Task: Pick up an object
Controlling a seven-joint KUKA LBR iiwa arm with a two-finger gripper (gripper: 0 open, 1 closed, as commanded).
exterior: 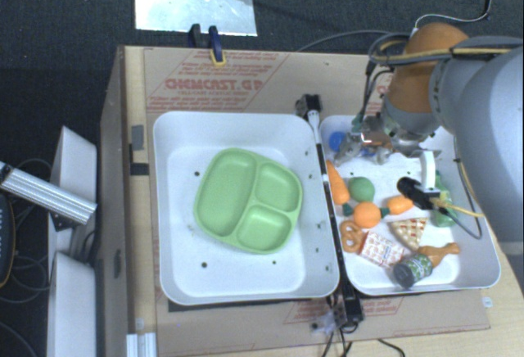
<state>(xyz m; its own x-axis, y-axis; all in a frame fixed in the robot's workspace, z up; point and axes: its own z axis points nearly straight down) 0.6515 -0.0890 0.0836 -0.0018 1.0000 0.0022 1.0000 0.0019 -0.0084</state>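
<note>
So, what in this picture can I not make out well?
In the camera view:
1. The far corner of the right bin is covered by the arm, so anything lying there is hidden.
2. The blue thing beside the gripper is small and blurred. I cannot say what it is.
3. The can lies at the near side of that bin, and its label is too small to read.
</note>
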